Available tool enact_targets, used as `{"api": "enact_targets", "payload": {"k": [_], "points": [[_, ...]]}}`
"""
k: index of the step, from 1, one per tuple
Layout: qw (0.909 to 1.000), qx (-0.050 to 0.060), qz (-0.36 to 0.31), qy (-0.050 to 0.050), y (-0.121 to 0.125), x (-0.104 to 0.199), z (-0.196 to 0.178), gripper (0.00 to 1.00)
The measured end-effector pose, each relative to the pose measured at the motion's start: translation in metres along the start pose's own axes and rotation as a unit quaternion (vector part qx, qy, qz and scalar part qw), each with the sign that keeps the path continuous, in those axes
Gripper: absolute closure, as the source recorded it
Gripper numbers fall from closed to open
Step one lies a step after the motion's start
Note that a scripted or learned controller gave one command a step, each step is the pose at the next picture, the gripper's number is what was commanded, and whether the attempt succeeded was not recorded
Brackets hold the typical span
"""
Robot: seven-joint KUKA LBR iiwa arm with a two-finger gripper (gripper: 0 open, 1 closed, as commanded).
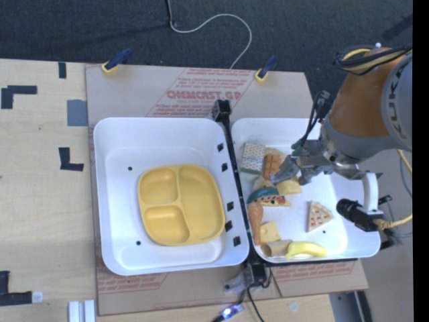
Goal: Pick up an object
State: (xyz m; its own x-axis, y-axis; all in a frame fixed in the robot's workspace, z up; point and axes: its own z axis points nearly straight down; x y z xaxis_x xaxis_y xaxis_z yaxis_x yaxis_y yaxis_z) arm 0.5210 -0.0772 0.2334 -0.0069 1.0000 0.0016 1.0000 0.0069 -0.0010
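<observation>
Two bins from where I stand: left white bin holds just the yellow three-compartment plastic tray; the pickable toy food is packed in the right white bin. Gripper sits low over the tan bread-like piece and pale yellow cheese wedge; its state, can't tell. Risk, I'd say: tight clutter means it could wedge between neighbours or shove them, closing on nothing.
</observation>
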Motion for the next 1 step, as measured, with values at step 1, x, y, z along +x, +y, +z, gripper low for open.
{"api": "enact_targets", "payload": {"k": [1], "points": [[1.0000, 0.000, -0.001, 0.000, 0.0097, 0.0534, -0.0019, 1.00]]}}
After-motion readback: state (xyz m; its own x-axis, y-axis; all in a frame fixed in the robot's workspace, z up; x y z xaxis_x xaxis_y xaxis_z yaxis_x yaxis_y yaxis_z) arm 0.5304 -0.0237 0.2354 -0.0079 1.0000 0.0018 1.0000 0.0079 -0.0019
